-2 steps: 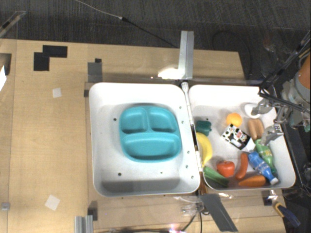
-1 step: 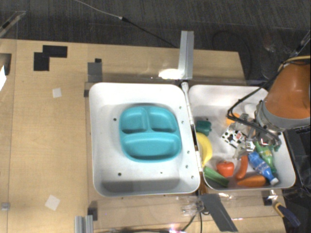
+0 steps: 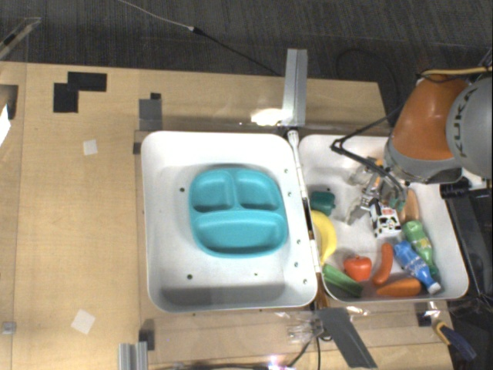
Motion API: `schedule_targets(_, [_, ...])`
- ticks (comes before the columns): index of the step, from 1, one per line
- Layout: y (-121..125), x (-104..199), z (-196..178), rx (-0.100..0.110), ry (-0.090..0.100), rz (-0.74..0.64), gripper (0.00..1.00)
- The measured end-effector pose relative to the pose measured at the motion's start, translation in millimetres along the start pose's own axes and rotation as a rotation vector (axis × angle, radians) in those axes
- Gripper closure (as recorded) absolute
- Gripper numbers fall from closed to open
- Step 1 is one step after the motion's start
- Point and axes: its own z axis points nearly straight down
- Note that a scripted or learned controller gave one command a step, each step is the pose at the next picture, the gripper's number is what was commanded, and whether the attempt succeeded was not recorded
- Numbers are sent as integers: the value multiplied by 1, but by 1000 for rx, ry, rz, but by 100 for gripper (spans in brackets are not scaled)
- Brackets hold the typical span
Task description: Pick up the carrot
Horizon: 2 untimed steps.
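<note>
Closest to you, along the near wall of the right bin [image 3: 461, 277], lies the carrot [image 3: 399, 287], an orange piece on its side, touching the blue bottle [image 3: 414, 265] and close to the tomato [image 3: 357, 268].

By size, you have the grey arm [image 3: 443, 133] with its orange band reaching in from the right, then the left bin [image 3: 154, 230] bearing the teal divided plate [image 3: 237, 210]. Next comes the gripper [image 3: 377, 200], hanging over the middle of the right bin, nearer its far side; whether its jaws stand wide or narrow you cannot tell, and nothing shows between them. Smaller still: the banana [image 3: 326, 236] by the dividing wall, the green cucumber [image 3: 341, 280], a green pepper [image 3: 417, 237] and a dark teal item [image 3: 322, 201].

You are most likely at the approach step, with the carrot untouched. Your next move calls for bringing the gripper toward the near wall, lining up across the carrot's narrow width, and descending without nudging the bottle
</note>
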Motion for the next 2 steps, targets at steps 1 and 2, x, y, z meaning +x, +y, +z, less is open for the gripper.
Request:
schedule_targets(1, [42,6,-181,-2,-8,8,0])
schedule_targets(2, [88,60,-158,-1,8,-290,0])
